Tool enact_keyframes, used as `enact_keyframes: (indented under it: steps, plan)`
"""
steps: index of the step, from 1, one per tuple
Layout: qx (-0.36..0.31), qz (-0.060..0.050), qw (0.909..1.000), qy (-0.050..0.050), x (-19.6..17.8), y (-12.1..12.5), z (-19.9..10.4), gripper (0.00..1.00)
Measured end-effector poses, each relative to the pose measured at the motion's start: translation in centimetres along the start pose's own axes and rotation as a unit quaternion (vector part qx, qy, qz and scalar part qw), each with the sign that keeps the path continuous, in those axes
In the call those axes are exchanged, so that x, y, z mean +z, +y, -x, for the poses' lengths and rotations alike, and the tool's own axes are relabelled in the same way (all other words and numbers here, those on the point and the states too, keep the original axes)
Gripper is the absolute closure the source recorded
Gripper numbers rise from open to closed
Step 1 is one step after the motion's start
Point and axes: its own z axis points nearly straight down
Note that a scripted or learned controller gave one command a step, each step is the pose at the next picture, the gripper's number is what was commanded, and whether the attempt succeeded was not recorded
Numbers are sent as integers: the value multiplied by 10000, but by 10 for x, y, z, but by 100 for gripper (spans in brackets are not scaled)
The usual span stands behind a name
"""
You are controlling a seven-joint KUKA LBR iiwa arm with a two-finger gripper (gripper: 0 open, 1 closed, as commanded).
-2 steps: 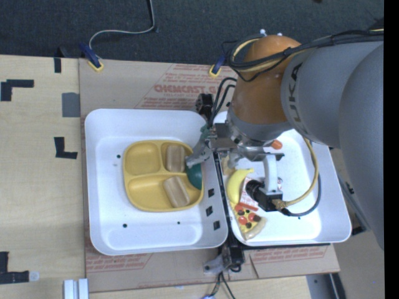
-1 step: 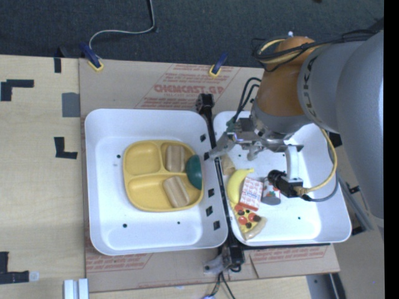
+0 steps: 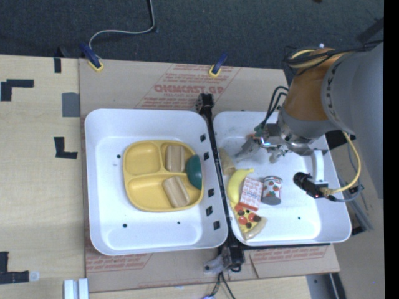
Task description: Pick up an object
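The gripper (image 3: 257, 141) hangs over the right bin (image 3: 324, 226), fingers apart, holding nothing, evidently positioned to descend on the banana (image 3: 237, 184) lying just below beside a small can (image 3: 272, 189).

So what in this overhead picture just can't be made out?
- Tool: blurred against the right white bin, so its grip is unreadable.
- Small red-and-white printed box: lettering too small to read.
- Dark green rounded object on the yellow divided plastic tray: identity unclear.
- Grey arm: cut off by the right edge.
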Motion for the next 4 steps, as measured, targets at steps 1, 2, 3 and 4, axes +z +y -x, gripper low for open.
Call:
enact_keyframes:
  steps: [1, 2, 3, 4]
  plan:
    - [-13, 26, 10000, -1, 52, 58, -2, 0]
    - [-20, 27, 10000, -4, 42, 58, -2, 100]
    - [-20, 27, 10000, -6, 42, 58, -2, 0]
    - [-25, 23, 10000, -3, 33, 58, -3, 100]
